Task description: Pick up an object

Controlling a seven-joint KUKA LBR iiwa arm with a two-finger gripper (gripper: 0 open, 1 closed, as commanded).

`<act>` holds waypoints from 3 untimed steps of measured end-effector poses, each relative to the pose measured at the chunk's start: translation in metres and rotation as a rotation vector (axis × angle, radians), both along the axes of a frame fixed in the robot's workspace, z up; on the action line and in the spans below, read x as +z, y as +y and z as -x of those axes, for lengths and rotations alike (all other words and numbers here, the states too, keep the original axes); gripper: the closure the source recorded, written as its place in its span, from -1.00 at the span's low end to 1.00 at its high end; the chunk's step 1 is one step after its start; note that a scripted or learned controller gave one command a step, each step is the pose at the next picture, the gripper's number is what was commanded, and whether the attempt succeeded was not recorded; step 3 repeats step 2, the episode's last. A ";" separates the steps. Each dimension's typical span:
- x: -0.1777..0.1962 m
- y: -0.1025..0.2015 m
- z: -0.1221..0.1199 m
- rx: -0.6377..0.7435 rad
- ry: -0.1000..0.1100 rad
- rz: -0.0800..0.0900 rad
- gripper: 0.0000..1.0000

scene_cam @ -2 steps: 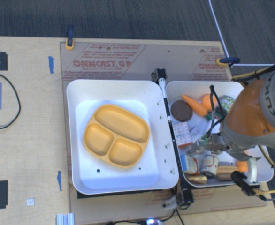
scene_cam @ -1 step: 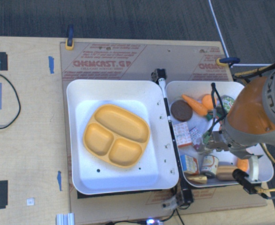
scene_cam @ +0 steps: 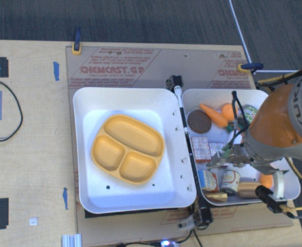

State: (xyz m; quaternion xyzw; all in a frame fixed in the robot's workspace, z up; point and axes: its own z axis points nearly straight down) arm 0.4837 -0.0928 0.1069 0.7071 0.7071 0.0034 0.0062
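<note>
My gripper hangs low over the middle of the right bin, under the grey arm with its orange band. Beneath and beside it lie a red-and-white packet and a small can. Further back in the same bin are a brown disc, a carrot, an orange fruit and a green-rimmed item, partly hidden by the arm. A tan roll and a small orange piece lie near the front wall. I see nothing lifted.
The left bin holds a yellow three-compartment tray. A black clamp sits between the bins at the back. Cables run along the front edge, and a black cable loops on the bench at far left.
</note>
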 end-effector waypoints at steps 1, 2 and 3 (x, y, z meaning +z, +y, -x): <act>0.010 0.000 -0.002 0.001 -0.005 0.001 1.00; 0.010 0.000 -0.002 0.001 -0.004 0.001 -1.00; 0.010 0.000 -0.002 0.001 -0.004 0.001 -1.00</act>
